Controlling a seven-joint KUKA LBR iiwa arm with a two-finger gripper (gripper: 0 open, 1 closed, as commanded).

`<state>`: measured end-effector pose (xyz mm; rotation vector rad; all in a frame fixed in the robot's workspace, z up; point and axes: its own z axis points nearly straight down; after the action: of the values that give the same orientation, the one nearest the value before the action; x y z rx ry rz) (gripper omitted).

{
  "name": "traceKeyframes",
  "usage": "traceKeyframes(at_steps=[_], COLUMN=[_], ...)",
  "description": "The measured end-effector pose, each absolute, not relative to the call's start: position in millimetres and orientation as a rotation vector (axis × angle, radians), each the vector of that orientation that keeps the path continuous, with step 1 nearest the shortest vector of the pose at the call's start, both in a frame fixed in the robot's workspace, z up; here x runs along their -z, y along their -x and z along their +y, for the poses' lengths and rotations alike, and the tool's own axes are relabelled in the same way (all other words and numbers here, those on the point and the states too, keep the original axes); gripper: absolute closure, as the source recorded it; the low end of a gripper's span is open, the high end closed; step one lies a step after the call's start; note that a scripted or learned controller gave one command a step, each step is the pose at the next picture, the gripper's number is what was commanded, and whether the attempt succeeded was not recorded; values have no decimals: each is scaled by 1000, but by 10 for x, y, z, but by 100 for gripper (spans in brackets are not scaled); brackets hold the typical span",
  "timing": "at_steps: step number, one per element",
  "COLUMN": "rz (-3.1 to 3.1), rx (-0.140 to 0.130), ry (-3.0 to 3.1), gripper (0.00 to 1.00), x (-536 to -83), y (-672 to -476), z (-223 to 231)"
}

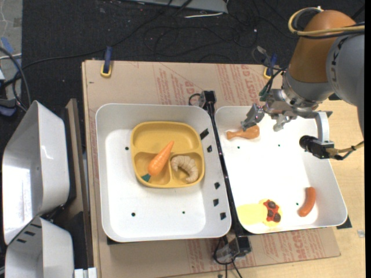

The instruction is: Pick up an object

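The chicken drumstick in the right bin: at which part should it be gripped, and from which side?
Probably best taken from above. The drumstick lies flat at the right bin's far end, its long axis left to right, bone end left and meaty end right. Grip across the thick meaty part, closing front to back. The tool is just above it.

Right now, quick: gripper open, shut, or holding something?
Gripper: cannot be told from this view; it sits just above the chicken drumstick in the right bin, with nothing visibly between its fingers.

Bright, even overhead light, soft shadows, sharp focus throughout.
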<state>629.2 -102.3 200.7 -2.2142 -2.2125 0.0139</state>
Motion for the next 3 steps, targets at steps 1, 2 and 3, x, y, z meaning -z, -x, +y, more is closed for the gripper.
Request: traceKeyframes(at_steps=[1, 2, 3], rz=[-2222, -2223, -2221], rx=[0, -5, -5], ry=[2220, 2215, 2217], gripper=[0, 0, 0], x=[-2093, -1550, -909], y=[-6321, -6418, -6402], z=[-1022, -1011, -980])
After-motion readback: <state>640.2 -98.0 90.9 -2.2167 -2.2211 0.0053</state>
